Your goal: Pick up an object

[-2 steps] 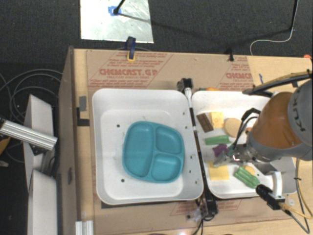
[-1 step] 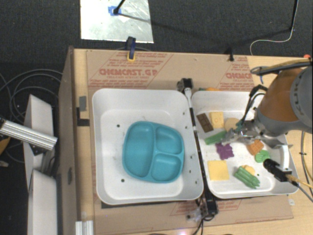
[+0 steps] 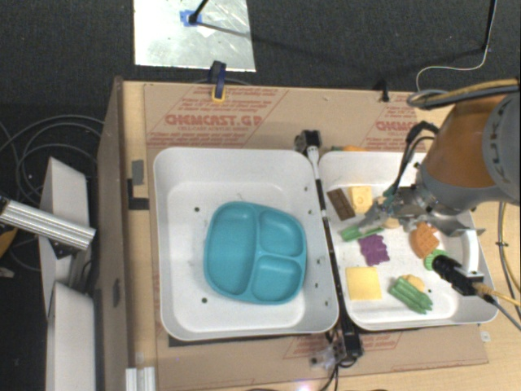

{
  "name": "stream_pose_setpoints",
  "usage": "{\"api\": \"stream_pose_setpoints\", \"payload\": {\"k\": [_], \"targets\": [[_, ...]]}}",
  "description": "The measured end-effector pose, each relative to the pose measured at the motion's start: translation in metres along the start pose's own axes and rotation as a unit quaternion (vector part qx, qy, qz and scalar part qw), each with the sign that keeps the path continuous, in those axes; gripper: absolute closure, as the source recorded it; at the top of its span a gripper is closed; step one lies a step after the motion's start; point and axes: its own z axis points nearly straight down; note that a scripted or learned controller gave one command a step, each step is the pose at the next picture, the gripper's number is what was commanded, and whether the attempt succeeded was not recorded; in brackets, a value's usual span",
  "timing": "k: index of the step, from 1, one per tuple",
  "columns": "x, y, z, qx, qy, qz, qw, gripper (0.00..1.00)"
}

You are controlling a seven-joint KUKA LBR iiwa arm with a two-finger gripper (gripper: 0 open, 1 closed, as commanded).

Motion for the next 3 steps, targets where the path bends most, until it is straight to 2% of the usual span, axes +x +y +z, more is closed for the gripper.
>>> {"api": "stream_pose_setpoints", "payload": {"k": [1,2,3], "targets": [[-0.013,-0.015,0.081,0.004,0.0,0.004,1.0,0.0],[-0.013,-0.013,0.067,0.002,-0.001,0.003,1.0,1.0],[0.061,0.032,-0.028,-0.003,0.0,-0.002,1.0,1.0]]}}
